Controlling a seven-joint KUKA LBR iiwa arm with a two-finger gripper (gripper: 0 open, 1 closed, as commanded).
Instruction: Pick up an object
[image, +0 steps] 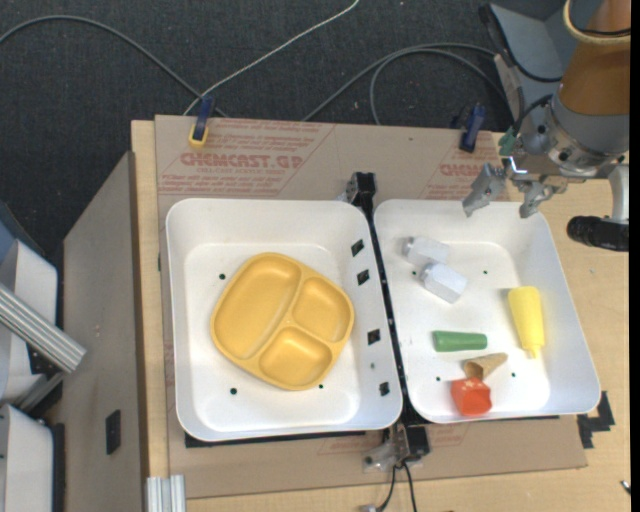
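Above the right bin's (560, 300) far rim, your end effector (505, 196) hung with fingers spread, holding nothing. Inside that bin, you had a white bottle (432, 270), yellow bottle (527, 317), green piece (459, 341) and red toy (473, 396).

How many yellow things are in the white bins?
2. A yellow divided plate lies in the left bin; a yellow bottle lies near the right bin's right side.

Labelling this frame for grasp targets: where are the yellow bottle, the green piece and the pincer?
yellow bottle (526, 315), camera view, mid-body
green piece (459, 341), camera view, its middle
pincer (505, 197), camera view, midway between fingertips
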